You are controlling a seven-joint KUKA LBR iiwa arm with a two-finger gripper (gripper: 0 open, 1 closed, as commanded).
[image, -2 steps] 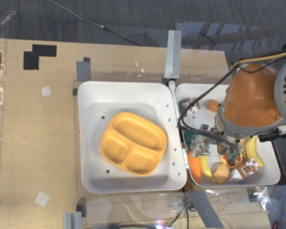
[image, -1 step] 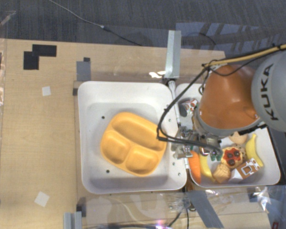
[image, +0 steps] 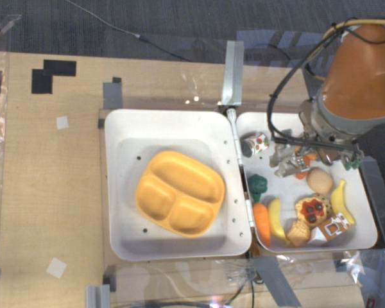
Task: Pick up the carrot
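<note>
The orange carrot (image: 261,222) lies lengthwise at the front left of the right bin (image: 369,236), against the wall between the two bins. A yellow banana (image: 275,218) lies right beside it, and a green broccoli piece (image: 257,185) sits just behind it. My gripper (image: 294,162) hangs below the orange wrist band over the middle rear of the right bin. It is behind and to the right of the carrot, well apart from it. Nothing can be seen held in it.
The left bin (image: 115,172) holds a yellow divided plate (image: 179,192). Around the carrot the right bin also holds a small can (image: 255,144), a tan egg-shaped item (image: 319,181), a second banana (image: 341,203), a pizza-like toy (image: 311,209) and a biscuit (image: 298,232).
</note>
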